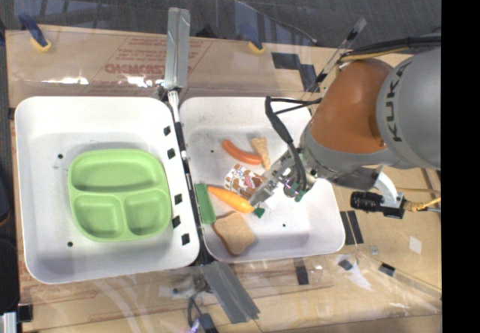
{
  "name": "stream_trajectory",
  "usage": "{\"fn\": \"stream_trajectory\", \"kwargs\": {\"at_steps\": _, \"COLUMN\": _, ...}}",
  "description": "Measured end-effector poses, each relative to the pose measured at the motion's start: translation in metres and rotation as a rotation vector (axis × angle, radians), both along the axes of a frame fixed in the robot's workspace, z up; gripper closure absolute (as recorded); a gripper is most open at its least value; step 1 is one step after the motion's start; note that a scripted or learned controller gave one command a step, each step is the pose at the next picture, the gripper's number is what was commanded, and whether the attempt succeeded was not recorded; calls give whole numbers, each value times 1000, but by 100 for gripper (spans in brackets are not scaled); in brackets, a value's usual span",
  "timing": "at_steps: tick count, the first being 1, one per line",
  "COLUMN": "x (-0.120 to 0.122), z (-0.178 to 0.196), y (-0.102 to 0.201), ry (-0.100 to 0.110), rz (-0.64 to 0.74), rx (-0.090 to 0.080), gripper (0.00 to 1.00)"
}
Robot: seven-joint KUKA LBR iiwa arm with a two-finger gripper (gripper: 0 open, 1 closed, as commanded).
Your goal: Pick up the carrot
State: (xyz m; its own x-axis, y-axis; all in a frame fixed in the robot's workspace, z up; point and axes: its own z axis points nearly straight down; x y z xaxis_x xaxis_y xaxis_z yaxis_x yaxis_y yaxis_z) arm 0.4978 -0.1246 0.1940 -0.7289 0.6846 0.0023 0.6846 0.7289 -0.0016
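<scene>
The carrot (pixel 229 199) is orange with a small green stub at its right end. It lies flat in the right bin (pixel 319 230), near the bin's lower left. My gripper (pixel 271 189) hangs low over the bin, just right of the carrot and close above its green end. The grey arm with its orange band (pixel 349 110) reaches in from the right and hides the bin's right side. I see nothing lifted off the bin floor.
Around the carrot lie a red-orange sausage (pixel 241 151), a tan cone (pixel 261 150), a printed packet (pixel 241 178), a green stick (pixel 204 202) and a slice of bread (pixel 234 233). The left bin (pixel 37 174) holds a green divided tray (pixel 118 193).
</scene>
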Motion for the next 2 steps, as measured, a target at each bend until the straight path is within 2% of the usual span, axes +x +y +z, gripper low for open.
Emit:
{"fn": "stream_trajectory", "kwargs": {"at_steps": 1, "x": 40, "z": 0, "y": 68, "ry": -2, "rz": -203, "rx": 0, "gripper": 100}}
{"fn": "stream_trajectory", "kwargs": {"at_steps": 2, "x": -23, "z": -30, "y": -13, "ry": 2, "rz": -277, "rx": -3, "gripper": 100}}
